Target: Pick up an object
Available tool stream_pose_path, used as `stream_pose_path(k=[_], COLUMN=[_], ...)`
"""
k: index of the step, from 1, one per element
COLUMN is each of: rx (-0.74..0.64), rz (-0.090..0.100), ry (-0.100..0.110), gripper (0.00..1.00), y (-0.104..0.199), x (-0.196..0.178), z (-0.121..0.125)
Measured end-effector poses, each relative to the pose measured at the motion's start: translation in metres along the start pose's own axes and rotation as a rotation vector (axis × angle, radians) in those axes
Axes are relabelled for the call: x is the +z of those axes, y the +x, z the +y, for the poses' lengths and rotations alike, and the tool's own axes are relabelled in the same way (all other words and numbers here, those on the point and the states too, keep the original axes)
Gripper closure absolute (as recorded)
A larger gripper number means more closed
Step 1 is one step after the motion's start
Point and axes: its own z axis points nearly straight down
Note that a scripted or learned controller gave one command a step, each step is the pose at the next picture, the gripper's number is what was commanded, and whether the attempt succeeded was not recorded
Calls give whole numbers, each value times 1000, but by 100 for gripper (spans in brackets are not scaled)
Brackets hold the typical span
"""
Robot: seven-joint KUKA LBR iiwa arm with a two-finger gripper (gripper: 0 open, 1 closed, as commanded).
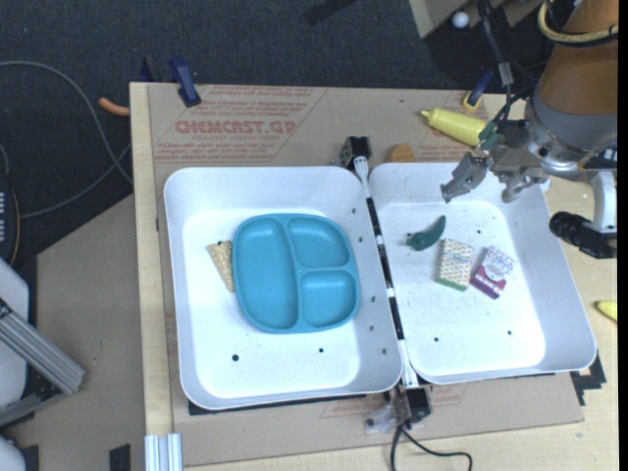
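Observation:
My gripper (487, 184) hangs above the back of the right bin (510, 346), fingers spread open with nothing between them. Below and to its left a dark green curved piece (427, 234) lies on the bin floor. Beside that rest a pale green and tan packet (455, 264) and a small purple and white packet (492, 271). All three lie in front of the gripper, apart from it.
The left bin (196, 361) holds a blue divided plate (295, 271) with a tan cracker (222, 260) at its left edge. A yellow object (453, 123) and a small orange piece (400, 152) lie on the cardboard behind the right bin.

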Motion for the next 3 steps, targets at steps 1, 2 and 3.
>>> stream_pose_path(k=[1, 2, 3], rx=[1, 1, 2], rz=[0, 1, 1], ry=[3, 2, 0], gripper=[0, 0, 100], y=[-8, -3, -3], x=[130, 177, 166], z=[30, 28, 29])
